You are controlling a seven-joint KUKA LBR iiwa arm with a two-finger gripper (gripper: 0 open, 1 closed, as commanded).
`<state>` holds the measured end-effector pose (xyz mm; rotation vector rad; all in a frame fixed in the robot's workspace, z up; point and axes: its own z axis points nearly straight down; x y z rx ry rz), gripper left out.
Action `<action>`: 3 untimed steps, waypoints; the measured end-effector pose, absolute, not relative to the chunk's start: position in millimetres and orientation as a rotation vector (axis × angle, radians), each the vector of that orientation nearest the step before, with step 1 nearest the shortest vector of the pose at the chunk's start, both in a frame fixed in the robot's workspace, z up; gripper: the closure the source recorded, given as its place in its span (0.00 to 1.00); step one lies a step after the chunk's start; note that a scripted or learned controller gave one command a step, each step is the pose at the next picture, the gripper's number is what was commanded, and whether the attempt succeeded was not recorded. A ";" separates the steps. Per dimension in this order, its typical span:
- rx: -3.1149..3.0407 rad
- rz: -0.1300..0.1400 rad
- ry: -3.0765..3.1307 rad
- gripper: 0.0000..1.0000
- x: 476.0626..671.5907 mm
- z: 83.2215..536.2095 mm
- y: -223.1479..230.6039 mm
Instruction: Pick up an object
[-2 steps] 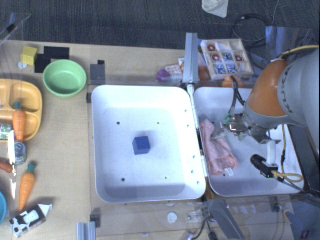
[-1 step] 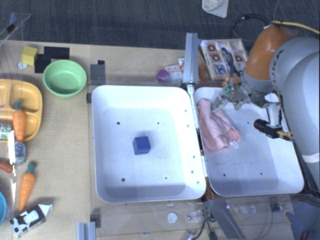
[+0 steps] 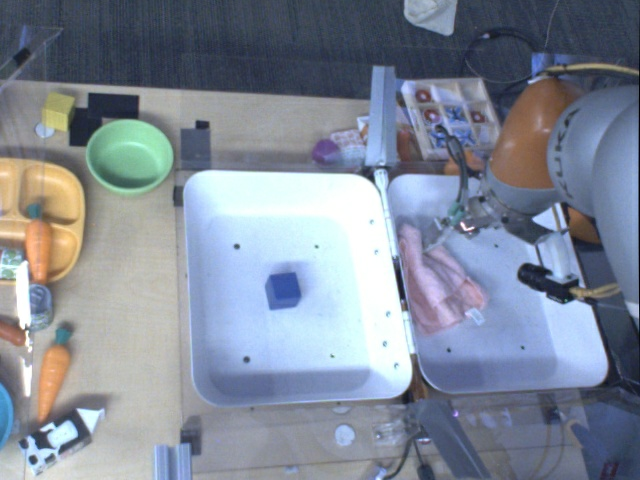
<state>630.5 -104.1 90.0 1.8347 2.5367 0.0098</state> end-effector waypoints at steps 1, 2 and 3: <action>1.780 0.010 2.573 0.00 580.0 90.4 -121.2; 1.528 0.011 2.724 0.00 513.5 91.2 -122.5; 1.941 0.014 2.453 0.00 563.0 90.5 -110.2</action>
